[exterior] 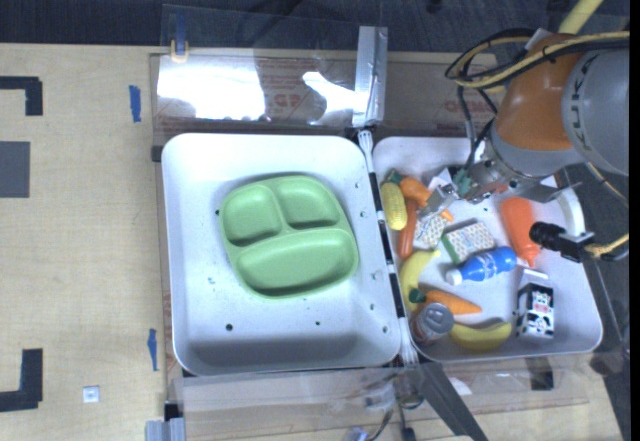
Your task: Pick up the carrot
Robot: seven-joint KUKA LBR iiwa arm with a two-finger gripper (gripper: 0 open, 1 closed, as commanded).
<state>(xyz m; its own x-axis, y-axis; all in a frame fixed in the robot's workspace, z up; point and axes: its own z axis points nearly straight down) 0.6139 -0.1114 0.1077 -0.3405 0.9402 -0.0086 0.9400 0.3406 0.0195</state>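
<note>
A small orange carrot [452, 303] lies near the front of the right bin [585, 329], between a blue bottle [484, 265] and a banana [480, 333]. Other orange pieces lie in the same bin: one at the back left [415, 192], a long one along the left wall [405, 235], and a thick one at the right [518, 225]. My gripper [466, 183] hangs over the back of this bin, above the clutter and well behind the small carrot. Nothing shows in its grasp.
The left bin [190, 229] holds a green divided plate [288, 234]. The right bin also holds a yellow corn cob [395, 207], a green-and-white box [468, 240], a grey can [434, 320] and a black-and-white carton [537, 310]. Cables loop above the arm.
</note>
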